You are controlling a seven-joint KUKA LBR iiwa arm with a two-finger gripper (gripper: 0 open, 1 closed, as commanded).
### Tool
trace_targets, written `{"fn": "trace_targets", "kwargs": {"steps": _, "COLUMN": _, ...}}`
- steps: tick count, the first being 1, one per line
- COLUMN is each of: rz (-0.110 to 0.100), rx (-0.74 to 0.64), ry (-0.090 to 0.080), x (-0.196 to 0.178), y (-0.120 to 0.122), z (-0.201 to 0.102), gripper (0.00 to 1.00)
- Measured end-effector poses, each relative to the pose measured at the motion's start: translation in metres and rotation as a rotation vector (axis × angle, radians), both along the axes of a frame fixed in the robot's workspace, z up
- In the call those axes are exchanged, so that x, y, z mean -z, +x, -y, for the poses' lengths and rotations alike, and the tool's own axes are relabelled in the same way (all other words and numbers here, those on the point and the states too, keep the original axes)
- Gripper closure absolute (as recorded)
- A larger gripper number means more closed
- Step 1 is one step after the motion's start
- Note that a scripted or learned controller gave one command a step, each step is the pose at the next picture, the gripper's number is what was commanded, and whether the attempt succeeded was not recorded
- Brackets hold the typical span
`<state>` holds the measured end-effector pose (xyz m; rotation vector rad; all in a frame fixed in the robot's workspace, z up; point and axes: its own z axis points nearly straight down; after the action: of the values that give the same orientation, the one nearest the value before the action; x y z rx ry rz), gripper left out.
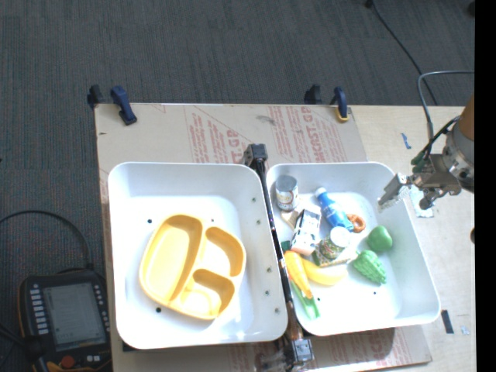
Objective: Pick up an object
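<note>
The right bin (415, 285) holds a pile of small items: a silver can (286, 192), a blue bottle (333, 209), an orange ring (357, 223), a green pepper (379, 239), a bumpy green toy (370, 267), a banana (324, 275), a carrot (297, 273) and a white carton (307, 228). My gripper (408, 196) hovers over the bin's upper right rim, up and right of the pepper. It is open, and the gap between its fingers holds nothing.
A yellow divided tray (192, 266) lies in the left bin (132, 184). Blue clamps (122, 104) (339, 101) grip the board's far edge. A teach pendant (66, 316) sits on the floor at lower left. Cables loop above the wrist.
</note>
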<state>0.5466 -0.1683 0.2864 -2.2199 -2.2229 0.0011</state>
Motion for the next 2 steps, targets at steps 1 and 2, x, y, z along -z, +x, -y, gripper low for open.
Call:
{"fn": "trace_targets", "kwargs": {"steps": 1, "rz": -0.004, "rx": 0.0, "ry": 0.003, "x": 0.135, "y": 0.008, "z": 0.011, "gripper": 0.0}}
{"fn": "trace_targets", "kwargs": {"steps": 2, "rz": -0.004, "rx": 0.0, "ry": 0.002, "x": 0.185, "y": 0.06, "z": -0.002, "gripper": 0.0}}
